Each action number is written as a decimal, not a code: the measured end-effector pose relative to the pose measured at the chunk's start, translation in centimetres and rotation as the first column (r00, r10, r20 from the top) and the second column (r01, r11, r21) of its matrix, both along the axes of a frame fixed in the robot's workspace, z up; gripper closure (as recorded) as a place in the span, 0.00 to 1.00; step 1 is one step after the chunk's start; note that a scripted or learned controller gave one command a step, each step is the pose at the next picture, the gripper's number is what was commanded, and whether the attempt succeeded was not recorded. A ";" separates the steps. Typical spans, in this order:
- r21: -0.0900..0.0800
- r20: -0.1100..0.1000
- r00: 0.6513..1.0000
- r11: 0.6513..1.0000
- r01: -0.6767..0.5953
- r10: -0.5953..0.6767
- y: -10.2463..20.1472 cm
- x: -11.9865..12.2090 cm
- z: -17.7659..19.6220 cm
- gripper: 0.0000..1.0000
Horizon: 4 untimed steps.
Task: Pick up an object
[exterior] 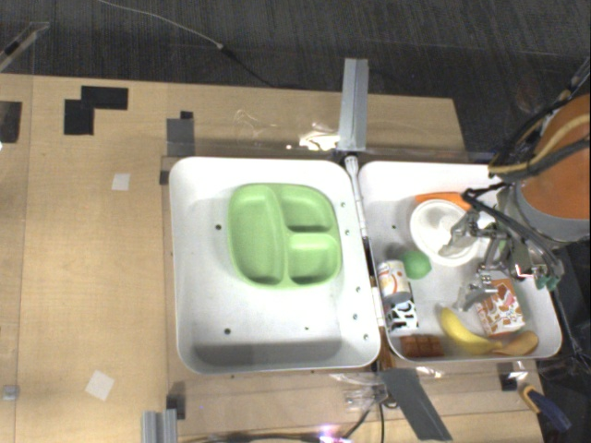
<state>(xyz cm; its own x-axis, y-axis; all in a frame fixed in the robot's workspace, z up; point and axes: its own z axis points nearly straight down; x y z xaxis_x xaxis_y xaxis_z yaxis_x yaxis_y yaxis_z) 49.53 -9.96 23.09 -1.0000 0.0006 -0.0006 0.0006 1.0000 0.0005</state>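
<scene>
My gripper (468,266) hangs over the middle of the right bin (388,178), open, with nothing between its fingers. One finger (458,240) is at the edge of a white bowl (434,226) that has an orange thing (440,197) behind it. The other finger (476,291) is just above a banana (466,332) and next to a small printed box (500,308). A green ball (417,265), a small can (392,279), a black-and-white carton (402,316) and a brown bar (420,345) lie to the gripper's left.
The left bin (199,330) holds a green divided plate (282,233). A metal post (353,109) stands behind the wall where the two bins meet. The grey and orange arm (559,169) reaches in over the right bin's right side.
</scene>
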 end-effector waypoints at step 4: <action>0.002 0.005 0.926 0.926 0.377 -0.377 -10.5 1.2 -13.9 0.00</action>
<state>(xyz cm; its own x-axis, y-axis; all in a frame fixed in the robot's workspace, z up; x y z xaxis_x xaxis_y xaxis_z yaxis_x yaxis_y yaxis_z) 50.68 -20.48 9.22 -0.9259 0.3777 -0.0055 0.3777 0.9259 0.0020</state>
